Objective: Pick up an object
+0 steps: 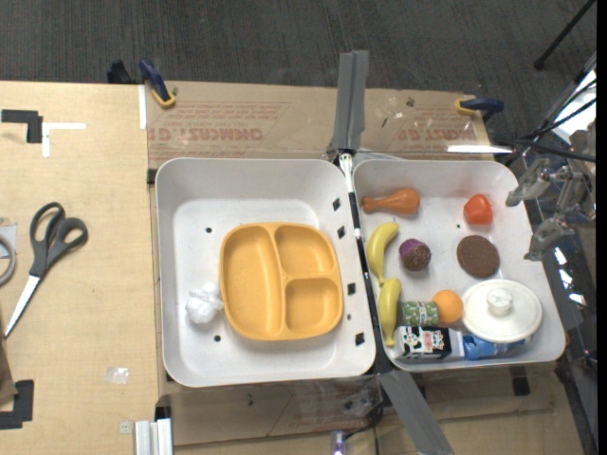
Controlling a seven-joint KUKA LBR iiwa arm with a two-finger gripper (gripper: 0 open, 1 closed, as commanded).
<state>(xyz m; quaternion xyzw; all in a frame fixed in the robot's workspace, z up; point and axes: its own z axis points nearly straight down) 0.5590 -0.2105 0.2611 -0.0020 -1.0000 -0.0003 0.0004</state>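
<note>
Risk: the right bin is crowded; bananas, purple ball, orange, carton and white lidded bowl lie close, so a neighbour could be nudged or a grasp missed. The hand is seen at the bin's right rim; its state cannot be told. The left bin holds a yellow tray.

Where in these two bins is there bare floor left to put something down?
Left bin: bare strips ring the yellow divided plate, widest along the back wall; a white crumpled lump fills its left side. Right bin: bare between drumstick and tomato; front crowded.
</note>
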